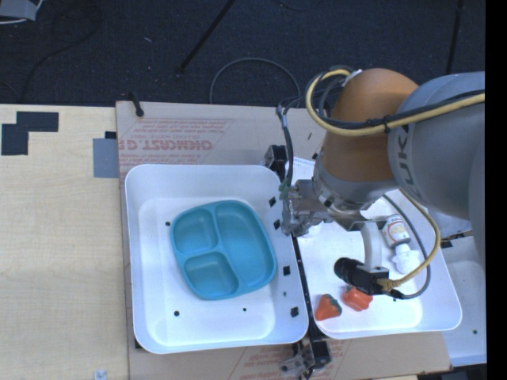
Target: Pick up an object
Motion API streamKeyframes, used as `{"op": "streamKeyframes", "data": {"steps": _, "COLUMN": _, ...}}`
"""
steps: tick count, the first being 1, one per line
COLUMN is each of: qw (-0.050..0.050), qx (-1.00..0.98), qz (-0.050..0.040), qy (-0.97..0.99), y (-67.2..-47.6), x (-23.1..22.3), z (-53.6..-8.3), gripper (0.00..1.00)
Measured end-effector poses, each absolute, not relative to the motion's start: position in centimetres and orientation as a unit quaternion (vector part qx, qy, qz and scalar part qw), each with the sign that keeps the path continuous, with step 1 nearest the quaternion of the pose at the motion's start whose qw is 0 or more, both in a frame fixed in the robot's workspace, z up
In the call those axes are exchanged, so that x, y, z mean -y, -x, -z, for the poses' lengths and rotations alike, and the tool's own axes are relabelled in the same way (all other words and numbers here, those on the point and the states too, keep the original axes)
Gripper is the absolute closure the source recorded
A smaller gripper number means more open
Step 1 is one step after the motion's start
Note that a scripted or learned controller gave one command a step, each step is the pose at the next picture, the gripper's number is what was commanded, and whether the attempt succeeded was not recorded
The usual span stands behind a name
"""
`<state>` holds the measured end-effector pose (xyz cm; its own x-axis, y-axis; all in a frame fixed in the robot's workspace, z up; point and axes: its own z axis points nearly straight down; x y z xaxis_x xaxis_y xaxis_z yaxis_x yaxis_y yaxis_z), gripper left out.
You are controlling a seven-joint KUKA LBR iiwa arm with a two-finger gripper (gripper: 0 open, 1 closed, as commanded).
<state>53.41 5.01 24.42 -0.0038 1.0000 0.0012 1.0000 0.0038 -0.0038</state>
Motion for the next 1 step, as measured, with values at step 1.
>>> {"op": "streamKeyframes", "data": {"steps": 1, "qw": 0.003, "qx": 0.708, "qz": -0.0024, "qy": 0.706, "y": -52.64, "x": -9.77, "z": -22.33, "gripper": 1.00}}
